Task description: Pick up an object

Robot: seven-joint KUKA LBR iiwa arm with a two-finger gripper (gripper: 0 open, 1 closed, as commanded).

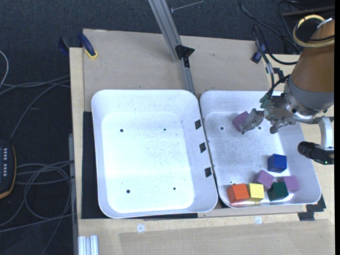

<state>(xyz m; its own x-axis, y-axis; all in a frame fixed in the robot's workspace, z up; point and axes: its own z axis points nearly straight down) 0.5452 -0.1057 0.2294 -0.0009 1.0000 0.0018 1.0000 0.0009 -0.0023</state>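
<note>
A purple block (pixel 241 120) sits in the upper part of the right bin (pixel 234 153), right beside my gripper (pixel 261 122), which hangs over the bin from the right. The block touches or nearly touches the gripper's left side; whether it is gripped is not visible. Lower in the same bin lie a blue cube (pixel 277 162), a purple block (pixel 264 177), an orange block (pixel 239 192), a yellow block (pixel 256 191), a green block (pixel 277 191) and another purple block (pixel 291 183).
The left bin (pixel 95 105) stands beside the right one, with black clips (pixel 202 146) along the shared wall. A slanted metal rail (pixel 170 28) crosses the bench at the back. Cables run behind the arm at the upper right.
</note>
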